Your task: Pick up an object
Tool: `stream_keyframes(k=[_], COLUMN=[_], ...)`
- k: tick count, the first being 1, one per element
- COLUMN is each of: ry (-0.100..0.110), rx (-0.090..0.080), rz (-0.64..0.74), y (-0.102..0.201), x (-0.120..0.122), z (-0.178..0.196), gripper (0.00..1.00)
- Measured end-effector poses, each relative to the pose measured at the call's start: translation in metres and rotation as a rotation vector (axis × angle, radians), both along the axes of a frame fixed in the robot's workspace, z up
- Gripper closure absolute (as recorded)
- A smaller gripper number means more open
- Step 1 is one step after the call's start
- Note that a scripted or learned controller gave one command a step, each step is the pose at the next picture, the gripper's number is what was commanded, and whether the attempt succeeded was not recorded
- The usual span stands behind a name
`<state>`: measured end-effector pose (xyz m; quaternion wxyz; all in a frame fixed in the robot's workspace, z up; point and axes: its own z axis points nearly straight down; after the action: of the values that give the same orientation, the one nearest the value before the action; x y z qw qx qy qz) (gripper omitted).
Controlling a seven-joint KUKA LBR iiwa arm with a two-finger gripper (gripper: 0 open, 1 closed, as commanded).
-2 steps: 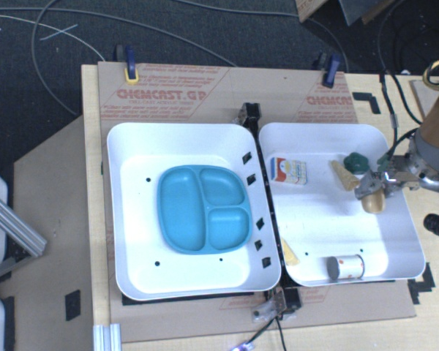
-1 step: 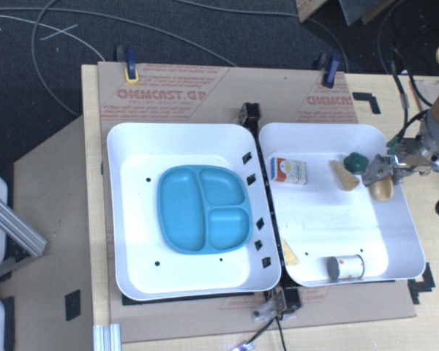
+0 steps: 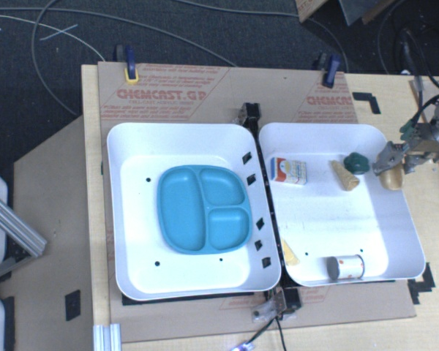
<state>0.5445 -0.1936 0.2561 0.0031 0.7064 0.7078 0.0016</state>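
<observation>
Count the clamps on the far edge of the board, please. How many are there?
2. One clamp grips the far edge above the left bin; the other clamp grips it above the right bin. Others may be hidden.

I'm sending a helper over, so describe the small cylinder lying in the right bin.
Look in the right white bin, along its near edge. The small cylinder lies on its side there, grey-capped at one end with a white and red body, apart from the items near the far wall.
</observation>
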Motion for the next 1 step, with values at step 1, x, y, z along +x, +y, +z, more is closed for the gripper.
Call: stream_keyframes(k=[1], ry=[0.003], rx=[0.004], rz=[0.006], y=[0.0572], x=[0.0228], z=[0.0028], gripper=[1.0])
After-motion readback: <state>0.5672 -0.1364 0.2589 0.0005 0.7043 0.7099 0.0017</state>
